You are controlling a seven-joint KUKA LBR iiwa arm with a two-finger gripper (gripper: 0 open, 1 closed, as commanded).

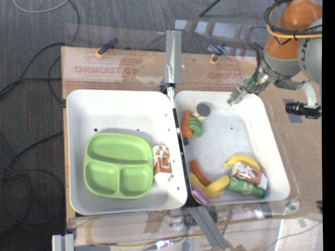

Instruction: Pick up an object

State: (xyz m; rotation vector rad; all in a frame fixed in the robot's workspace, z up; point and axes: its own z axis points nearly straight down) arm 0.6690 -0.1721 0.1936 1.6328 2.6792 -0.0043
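With its jaws too small and blurred to tell their state, the gripper (234,98) hangs at the right white bin's (272,140) far edge, nearest the small grey round disc (202,110), which looks light, stiff, best pinched across its rim.

We are looking at a robotics lab or test cell rather than any home or shop: two shallow white bins (78,101) sit side by side on a brown board (118,69) with clear sheeting laid over it, held by clamps (106,47) at the back edge. Loose black cables (31,95) trail over the grey carpet (120,9) around the bench, and the grey and orange arm (293,30) reaches in at the right. In the bins we see toy food (220,184) and a green divided tray (116,164), the props of a grasping trial.
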